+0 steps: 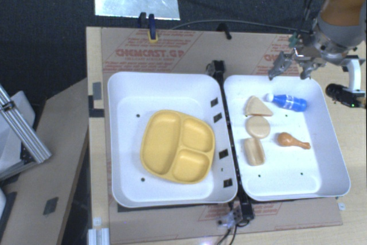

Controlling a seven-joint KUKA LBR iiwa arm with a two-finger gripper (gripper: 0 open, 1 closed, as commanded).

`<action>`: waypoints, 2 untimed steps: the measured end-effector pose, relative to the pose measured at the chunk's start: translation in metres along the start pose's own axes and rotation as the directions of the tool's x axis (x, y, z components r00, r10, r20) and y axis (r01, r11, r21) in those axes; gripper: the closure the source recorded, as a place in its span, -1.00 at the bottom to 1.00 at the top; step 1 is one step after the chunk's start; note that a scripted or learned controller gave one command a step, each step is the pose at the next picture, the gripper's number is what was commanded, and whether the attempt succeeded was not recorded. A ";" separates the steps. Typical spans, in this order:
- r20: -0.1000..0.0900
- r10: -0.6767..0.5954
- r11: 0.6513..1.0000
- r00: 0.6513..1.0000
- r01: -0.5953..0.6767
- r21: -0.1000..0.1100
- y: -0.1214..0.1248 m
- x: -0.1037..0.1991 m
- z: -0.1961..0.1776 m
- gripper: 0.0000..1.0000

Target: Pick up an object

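Blue plastic bottle (288, 102) lies flat near the right white bin (330, 140) far rim, just beside a tan wedge-shaped toy (257, 107). End effector (292, 66) hovers above that rim, fingers spread, empty. Risks, I judge: clipping the rim, or the round bottle rolling off.

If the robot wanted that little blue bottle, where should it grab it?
Probably across the blue bottle's middle, coming straight down from above. It lies flat on its side in the right bin, long axis running left to right, with free space on both long sides. The pincer hovers open above the bin's far edge.
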State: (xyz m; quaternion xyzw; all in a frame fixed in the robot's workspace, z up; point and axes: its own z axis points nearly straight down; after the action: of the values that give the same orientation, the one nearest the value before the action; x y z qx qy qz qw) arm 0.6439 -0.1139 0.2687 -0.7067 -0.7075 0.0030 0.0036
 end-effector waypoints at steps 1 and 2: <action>0.002 -0.002 1.000 1.000 0.002 -0.011 0.002 0.000 -0.007 -1.00; 0.001 0.000 1.000 1.000 0.000 -0.007 -0.002 -0.002 0.054 -1.00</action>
State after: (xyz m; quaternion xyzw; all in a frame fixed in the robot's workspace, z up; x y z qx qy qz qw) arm 0.6418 -0.1157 0.2145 -0.7066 -0.7076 0.0007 0.0007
